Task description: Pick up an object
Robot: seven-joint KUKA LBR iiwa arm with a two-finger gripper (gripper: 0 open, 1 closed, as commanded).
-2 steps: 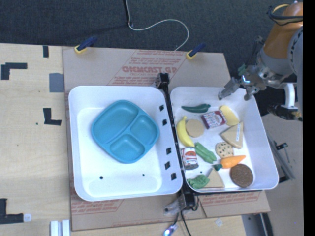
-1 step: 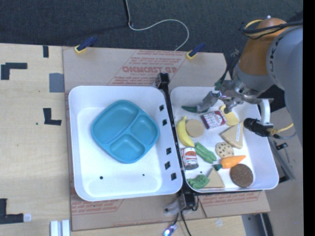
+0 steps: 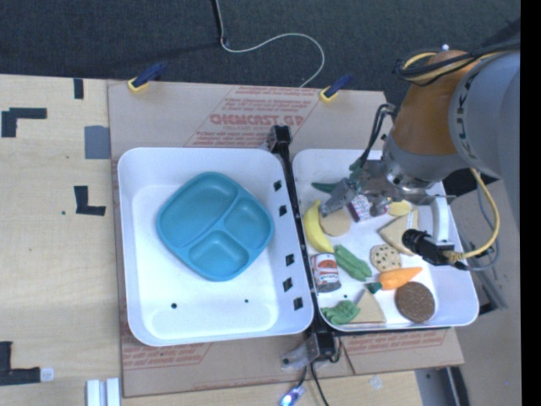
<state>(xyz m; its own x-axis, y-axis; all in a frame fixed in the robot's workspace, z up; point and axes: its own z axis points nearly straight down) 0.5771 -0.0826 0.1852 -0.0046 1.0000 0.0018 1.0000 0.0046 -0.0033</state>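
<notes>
My gripper (image 3: 353, 203) hangs low over the upper middle of the right bin (image 3: 461, 315), its grey fingers pointing left above a pale round food piece (image 3: 336, 223). Just left of it lies a yellow banana (image 3: 316, 229). A green pickle (image 3: 352, 262), a small can (image 3: 326, 271), a cookie (image 3: 383, 256), an orange carrot (image 3: 397, 278), a brown round patty (image 3: 415, 301) and a green leafy piece (image 3: 342, 313) lie lower in that bin. Nothing shows clearly between the fingers.
The left bin (image 3: 135, 227) holds a blue divided plate (image 3: 216, 225). A black divider (image 3: 292, 218) runs between the two bins. The arm's orange band and grey body (image 3: 444, 117) loom over the right bin's far right corner, with cables beside them.
</notes>
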